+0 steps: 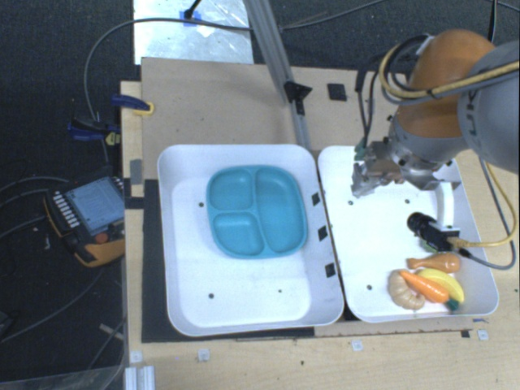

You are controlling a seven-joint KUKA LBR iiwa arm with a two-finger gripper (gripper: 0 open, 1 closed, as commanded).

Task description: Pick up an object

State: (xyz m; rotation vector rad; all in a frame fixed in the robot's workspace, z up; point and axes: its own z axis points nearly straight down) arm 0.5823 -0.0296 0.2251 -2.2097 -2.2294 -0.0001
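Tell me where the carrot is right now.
In the camera view, the carrot lies in the near right corner of the right bin, touching the banana and the other toy foods piled there, nearer the camera than the end effector.

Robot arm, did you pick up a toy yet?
Not yet. Nothing looks picked: the orange toy carrot, yellow toy banana and the other play food lie in the right white bin's corner. The tool hangs above that bin's far end, away from them. Reaching and grabbing remain.

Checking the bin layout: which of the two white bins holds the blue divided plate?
The left bin holds the blue divided plate; the right bin holds toy food in its near corner.
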